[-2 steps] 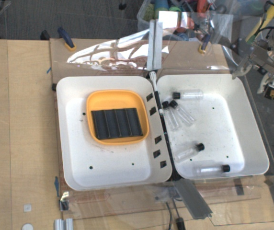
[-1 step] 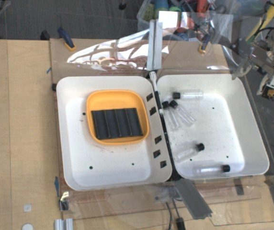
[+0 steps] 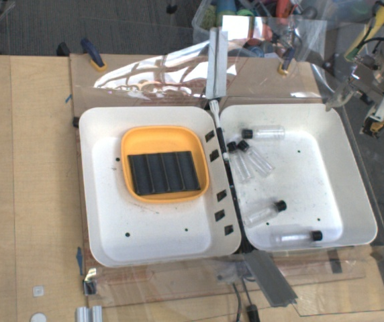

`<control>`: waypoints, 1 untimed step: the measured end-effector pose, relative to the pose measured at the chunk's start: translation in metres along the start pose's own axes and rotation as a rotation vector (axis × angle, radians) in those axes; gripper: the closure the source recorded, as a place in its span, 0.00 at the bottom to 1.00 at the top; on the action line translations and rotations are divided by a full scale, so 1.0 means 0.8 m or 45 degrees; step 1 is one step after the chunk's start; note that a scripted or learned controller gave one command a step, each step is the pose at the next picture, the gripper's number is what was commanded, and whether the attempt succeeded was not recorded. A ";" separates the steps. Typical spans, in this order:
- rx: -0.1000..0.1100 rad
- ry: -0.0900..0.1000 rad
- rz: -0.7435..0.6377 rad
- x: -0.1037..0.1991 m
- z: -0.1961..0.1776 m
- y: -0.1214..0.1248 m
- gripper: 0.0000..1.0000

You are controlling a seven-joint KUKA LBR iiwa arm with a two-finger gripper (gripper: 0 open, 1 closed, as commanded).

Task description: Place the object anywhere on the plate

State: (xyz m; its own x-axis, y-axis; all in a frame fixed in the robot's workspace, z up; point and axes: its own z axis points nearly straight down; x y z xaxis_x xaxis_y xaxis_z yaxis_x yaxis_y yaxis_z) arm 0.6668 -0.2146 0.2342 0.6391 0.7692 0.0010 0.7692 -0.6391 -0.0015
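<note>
An orange, rounded-square plate (image 3: 133,147) lies in the left white bin (image 3: 105,227). A black rectangular ribbed piece (image 3: 164,172) lies flat on the plate and covers most of its lower middle. In the right white bin (image 3: 350,200) are several clear tubes with black caps. One tube (image 3: 264,133) is near the back, a small cluster (image 3: 251,161) sits left of centre, another (image 3: 266,212) is lower down, and one (image 3: 298,236) rests by the front wall.
A ridge with black tabs (image 3: 220,194) separates the two bins. A metal upright (image 3: 216,62) stands behind the ridge. A clear tub of coloured toys (image 3: 266,2) sits at the back. Cables and hardware (image 3: 373,79) crowd the far right.
</note>
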 end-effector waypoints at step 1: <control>0.003 -0.003 -0.017 -0.006 -0.009 -0.006 0.00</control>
State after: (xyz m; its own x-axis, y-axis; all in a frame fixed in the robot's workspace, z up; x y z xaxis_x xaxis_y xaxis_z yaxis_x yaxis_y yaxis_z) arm 0.6598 -0.2151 0.2413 0.6286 0.7777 -0.0013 0.7777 -0.6286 -0.0040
